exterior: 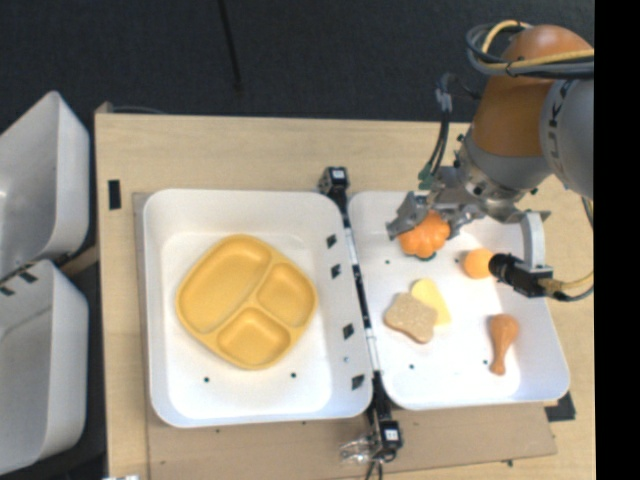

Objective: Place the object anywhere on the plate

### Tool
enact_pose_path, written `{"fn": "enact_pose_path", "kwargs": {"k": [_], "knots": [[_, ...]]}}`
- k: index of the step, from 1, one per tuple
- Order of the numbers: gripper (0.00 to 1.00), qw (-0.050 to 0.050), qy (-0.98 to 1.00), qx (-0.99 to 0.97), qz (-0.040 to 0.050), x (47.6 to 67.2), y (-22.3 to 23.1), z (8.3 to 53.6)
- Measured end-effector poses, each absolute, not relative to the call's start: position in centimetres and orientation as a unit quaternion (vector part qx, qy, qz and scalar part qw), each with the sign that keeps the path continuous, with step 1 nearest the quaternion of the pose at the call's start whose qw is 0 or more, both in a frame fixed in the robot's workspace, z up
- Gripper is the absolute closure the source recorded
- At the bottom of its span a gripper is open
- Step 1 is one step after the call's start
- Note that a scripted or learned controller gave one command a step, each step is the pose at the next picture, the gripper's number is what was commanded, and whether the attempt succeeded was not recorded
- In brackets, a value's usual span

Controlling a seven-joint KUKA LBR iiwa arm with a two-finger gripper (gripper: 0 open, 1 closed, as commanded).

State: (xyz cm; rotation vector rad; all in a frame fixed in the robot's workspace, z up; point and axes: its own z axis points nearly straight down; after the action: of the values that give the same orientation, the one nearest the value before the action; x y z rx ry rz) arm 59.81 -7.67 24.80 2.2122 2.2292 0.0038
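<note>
The gripper (428, 218) sits low in the right bin (455, 388), directly over the small orange pumpkin (425, 238) — whether its jaws are apart or clamped, I cannot tell. The pumpkin looks light, rigid and smooth (likely plastic); grip across its rounded sides. The yellow plate (247, 300) lies in the left bin (170, 388).

hand (428, 220) fingers hidden by wrist | pumpkin (426, 238) top covered | arm (530, 88) cut at right edge
</note>
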Motion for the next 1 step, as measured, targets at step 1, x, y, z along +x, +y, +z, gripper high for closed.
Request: {"fn": "enact_pose_path", "kwargs": {"k": [1], "knots": [[1.0, 0.0, 0.709, 0.705, -0.0002, 60.11, -2.71, 24.13]]}}
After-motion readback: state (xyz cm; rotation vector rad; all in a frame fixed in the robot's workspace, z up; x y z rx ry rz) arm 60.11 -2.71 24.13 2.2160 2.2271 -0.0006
